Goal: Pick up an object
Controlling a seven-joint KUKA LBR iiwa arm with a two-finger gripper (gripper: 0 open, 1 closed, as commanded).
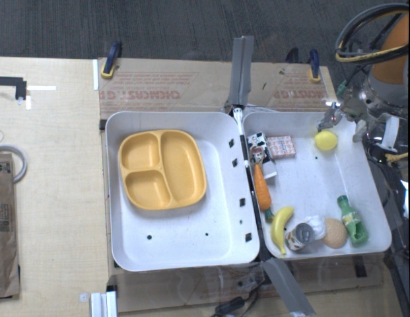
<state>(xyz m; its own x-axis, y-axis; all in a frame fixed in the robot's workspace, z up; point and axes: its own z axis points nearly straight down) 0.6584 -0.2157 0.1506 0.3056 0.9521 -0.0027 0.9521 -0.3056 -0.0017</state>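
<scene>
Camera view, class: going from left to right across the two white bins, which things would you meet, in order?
Yellow divided plate → carrot → banana → tin can → lemon → green bottle.

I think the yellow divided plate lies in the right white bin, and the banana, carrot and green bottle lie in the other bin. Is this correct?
Not quite. The camera view shows the yellow divided plastic plate in the left white bin, not the right. The yellow banana, orange carrot and green plastic bottle lie in the other bin, the right white bin.
</scene>
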